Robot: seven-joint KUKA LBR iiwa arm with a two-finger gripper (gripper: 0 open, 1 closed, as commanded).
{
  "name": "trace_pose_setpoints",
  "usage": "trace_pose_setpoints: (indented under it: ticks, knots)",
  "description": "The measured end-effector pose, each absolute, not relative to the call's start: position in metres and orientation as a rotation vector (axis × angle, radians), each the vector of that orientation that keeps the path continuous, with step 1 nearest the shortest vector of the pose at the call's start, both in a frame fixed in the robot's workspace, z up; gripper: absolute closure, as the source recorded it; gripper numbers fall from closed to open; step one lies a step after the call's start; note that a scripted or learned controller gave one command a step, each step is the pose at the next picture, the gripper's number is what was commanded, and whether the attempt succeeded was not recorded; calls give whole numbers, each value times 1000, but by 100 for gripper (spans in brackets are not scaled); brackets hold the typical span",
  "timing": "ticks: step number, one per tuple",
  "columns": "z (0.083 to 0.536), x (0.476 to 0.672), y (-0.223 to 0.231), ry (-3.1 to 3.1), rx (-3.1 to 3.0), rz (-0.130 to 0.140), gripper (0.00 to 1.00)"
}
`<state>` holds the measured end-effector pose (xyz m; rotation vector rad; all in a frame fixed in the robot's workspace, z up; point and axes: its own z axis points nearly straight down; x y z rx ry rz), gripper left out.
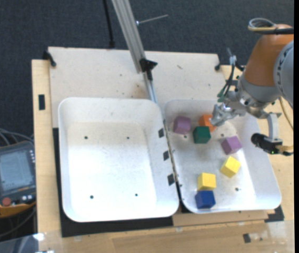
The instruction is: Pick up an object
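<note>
Blocks in the right bin (262,194), seven by our count: two purple (181,124) (231,144), one green (201,135), one orange (206,120), two yellow (230,166) (207,181), one blue (205,199). The left bin (112,157) sits beside it, rims touching. Gripper (219,115) hangs over the far part of the right bin, just above the orange block, which it partly hides; green lies just beside, toward us. We cannot tell from this slant how the tool is set, nor that it holds anything. We judge the blocks small, light and rigid, likely foam or painted wood, with flat faces that should take a pinch well across two opposite sides. Orange and green stand close together, so a descent between them risks nudging one aside. The purple block near the wall and the yellow pair stand more apart and look the easier grasps.
</note>
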<state>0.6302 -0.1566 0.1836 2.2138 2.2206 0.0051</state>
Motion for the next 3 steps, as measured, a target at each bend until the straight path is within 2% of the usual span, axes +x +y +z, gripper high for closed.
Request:
trace_pose_setpoints:
  ticks: [2, 3]
  knots:
    - [300, 645, -161, 2220, 2211, 7, 100]
    - [283, 656, -114, 2228, 2216, -1, 100]
